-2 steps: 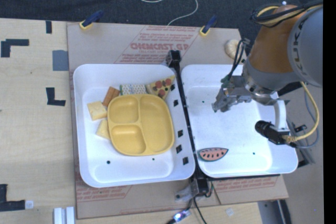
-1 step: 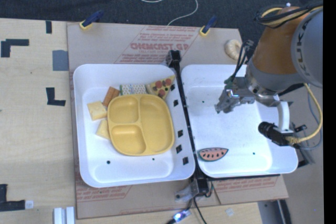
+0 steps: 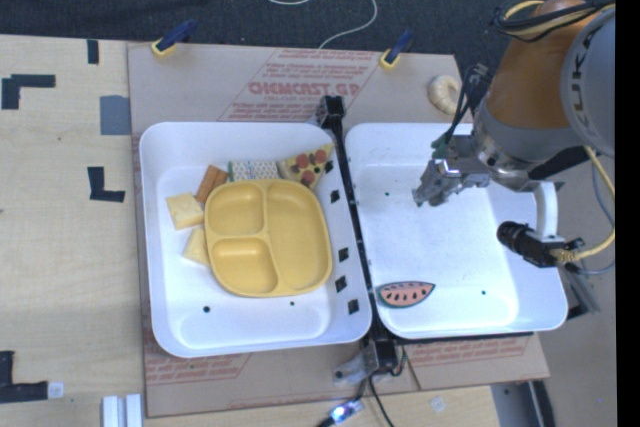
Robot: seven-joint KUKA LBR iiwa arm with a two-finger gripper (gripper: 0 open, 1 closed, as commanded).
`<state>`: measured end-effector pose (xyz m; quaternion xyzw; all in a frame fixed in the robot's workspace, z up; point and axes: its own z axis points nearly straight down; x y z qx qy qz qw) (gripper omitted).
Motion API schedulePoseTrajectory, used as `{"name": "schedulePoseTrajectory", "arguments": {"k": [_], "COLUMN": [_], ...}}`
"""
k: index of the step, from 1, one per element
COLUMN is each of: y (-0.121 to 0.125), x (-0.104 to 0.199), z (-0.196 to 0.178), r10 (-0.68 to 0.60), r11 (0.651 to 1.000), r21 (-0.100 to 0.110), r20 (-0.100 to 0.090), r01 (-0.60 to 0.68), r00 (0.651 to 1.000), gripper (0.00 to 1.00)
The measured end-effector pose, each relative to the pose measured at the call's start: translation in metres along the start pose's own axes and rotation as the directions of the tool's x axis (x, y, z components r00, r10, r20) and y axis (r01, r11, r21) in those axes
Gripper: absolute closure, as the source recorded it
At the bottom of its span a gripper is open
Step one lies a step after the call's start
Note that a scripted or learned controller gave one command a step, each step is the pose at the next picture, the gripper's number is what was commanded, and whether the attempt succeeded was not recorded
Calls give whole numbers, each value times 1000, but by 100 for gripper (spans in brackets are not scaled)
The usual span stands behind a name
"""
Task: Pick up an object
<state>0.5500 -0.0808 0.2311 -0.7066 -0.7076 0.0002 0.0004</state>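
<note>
gripper [image 3: 437, 187] above the right bin [image 3: 520, 310] — finger state unclear, watermelon slice [image 3: 405, 293] at its near edge, well apart, yellow divided plate [image 3: 268, 237] in the left bin [image 3: 160, 215]

bench [image 3: 60, 245] bears cardboard sheet [image 3: 290, 85] under 2 white bins [image 3: 160, 315].

Both white bins, left bin [image 3: 160, 245] and right bin [image 3: 500, 315], look like smooth, faintly glossy plastic. The yellow divided plate [image 3: 268, 237] is matt plastic. Under them lies flat brown cardboard [image 3: 290, 85] with red print, on my pale wood-grain bench [image 3: 60, 245]. My orange band [image 3: 530, 85] shines glossy.
</note>
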Motion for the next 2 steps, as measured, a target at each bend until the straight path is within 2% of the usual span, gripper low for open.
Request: {"name": "schedulePoseTrajectory", "arguments": {"k": [1, 2], "y": [-10, -10], "x": [-6, 4], "z": [6, 17], "r10": [1, 0], "r11": [1000, 1000], "r21": [2, 2], "r20": [1, 1], "r01": [-1, 0], "r00": [1000, 1000], "gripper": [100, 100]}}
